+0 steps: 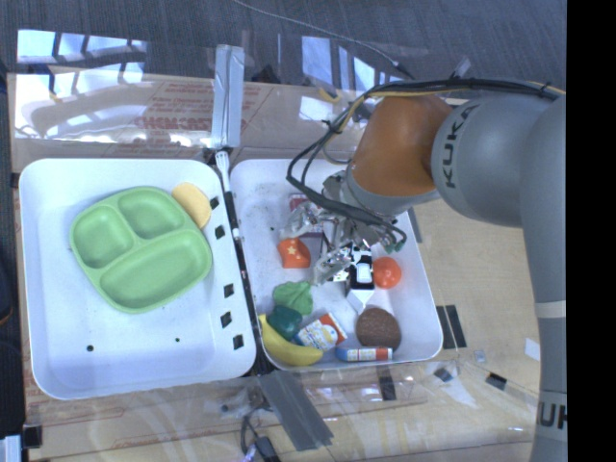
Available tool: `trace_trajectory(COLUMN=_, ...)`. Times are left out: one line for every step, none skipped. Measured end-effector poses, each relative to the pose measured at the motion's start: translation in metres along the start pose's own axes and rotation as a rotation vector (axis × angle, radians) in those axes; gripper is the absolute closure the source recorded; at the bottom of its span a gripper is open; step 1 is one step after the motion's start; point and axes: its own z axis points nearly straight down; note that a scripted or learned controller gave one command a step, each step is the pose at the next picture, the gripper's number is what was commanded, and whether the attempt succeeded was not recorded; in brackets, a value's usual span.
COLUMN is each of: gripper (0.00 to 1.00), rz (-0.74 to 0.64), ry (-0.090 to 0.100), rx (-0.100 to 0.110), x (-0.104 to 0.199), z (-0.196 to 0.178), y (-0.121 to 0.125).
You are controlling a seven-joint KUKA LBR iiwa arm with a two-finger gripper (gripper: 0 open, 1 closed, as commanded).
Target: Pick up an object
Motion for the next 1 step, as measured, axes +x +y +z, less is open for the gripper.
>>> trace_trajectory(gripper=0.0, rz=-0.208, ry=0.002, rx=-0.001, x=0.019, z=0.0011, y=0.0649)
